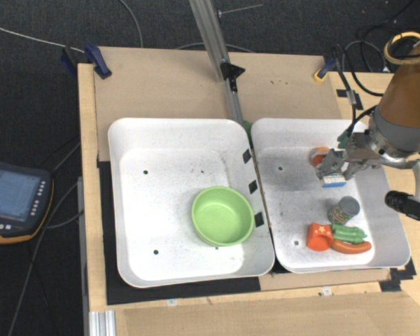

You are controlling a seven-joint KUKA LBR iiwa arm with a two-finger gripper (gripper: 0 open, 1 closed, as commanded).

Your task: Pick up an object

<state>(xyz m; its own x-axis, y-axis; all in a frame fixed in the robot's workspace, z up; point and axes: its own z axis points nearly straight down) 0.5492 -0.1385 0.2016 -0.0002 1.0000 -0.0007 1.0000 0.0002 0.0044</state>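
My gripper [334, 165] hangs over the upper middle of the right bin [287, 187], reaching in from the right on the grey arm with the orange band [406, 96]. A small orange object [318, 156] lies right at its left side. A small blue and white object [334, 182] sits just under its tip, and I cannot make out whether it is gripped or lying on the bin floor. Nearer the front of this bin are a grey round object [348, 206], an orange piece [319, 236] and a red and green piece [351, 241].
A green bowl [222, 216] rests in the left bin [147, 187], close to the wall shared with the right bin. A metal pole [217, 47] slants across the back of the bench. A handheld pendant [14, 198] lies off the bench at far left.
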